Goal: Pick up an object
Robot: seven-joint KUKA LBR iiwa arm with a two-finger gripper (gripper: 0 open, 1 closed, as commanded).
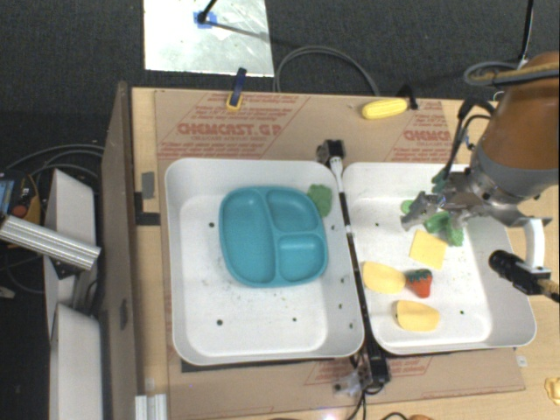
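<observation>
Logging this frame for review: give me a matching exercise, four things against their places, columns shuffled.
Things:
1. blue divided plate
2. yellow square
3. strawberry
4. pincer

Places:
A. right bin, above the yellow square
B. left bin
C. right bin, between two rounded yellow pieces
D. right bin, just below the green item

Pairs: 1-B, 2-D, 3-C, 4-A
</observation>
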